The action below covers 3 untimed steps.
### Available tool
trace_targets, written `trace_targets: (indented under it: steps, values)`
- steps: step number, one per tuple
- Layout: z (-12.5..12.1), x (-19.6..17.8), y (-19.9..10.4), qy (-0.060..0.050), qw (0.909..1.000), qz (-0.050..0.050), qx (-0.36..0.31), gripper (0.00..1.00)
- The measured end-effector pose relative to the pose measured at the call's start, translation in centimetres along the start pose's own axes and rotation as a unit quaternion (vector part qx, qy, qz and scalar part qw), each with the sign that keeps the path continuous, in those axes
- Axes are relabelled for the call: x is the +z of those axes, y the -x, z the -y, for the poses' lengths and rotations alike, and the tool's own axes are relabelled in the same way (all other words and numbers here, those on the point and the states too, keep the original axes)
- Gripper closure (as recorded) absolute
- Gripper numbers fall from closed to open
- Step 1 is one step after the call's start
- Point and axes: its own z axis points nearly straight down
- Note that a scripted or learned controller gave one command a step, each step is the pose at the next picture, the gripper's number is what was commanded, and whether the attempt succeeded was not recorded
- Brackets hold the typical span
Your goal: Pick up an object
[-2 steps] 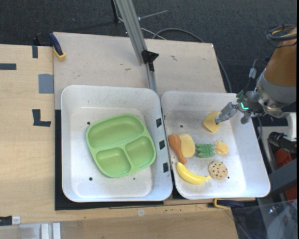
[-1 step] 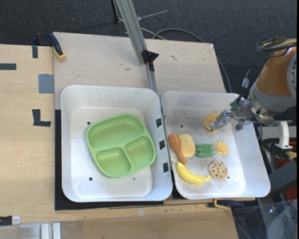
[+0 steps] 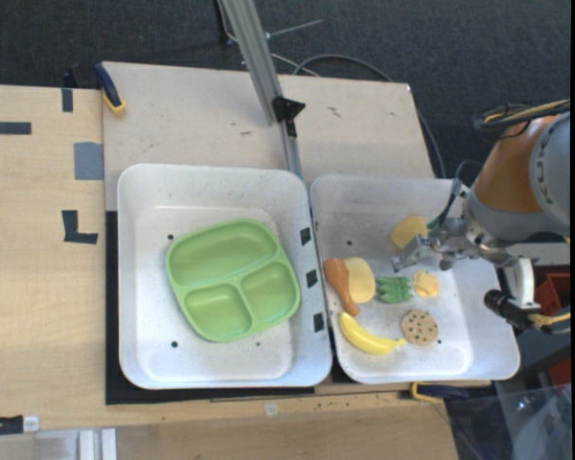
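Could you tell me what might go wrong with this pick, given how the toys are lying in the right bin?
1. The gripper hangs over a tight cluster: the green toy, the yellow round piece and the carrot lie close together, so it may nudge or catch a neighbour.
2. The cookie lies flat, so fingers could slide off it.
3. The banana sits near the right bin front wall, leaving little room.

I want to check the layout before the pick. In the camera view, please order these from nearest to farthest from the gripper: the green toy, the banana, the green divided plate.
Measured from the gripper:
1. Green toy, right bin, just below the gripper.
2. Banana, right bin, near its front edge.
3. Green divided plate, left bin, far to the left.
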Motion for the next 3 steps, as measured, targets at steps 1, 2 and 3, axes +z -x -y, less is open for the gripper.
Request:
trace_targets:
  steps: [1,2,3]
  values:
    - [0.0,1.5,-0.1,0.003,1.0,0.001,-0.001,0.0]
    - [0.0,0.5,-0.1,0.004,1.0,0.001,-0.001,1.0]
    - [0.3,-4.4,-1.0,0.005,1.0,0.001,-0.001,1.0]
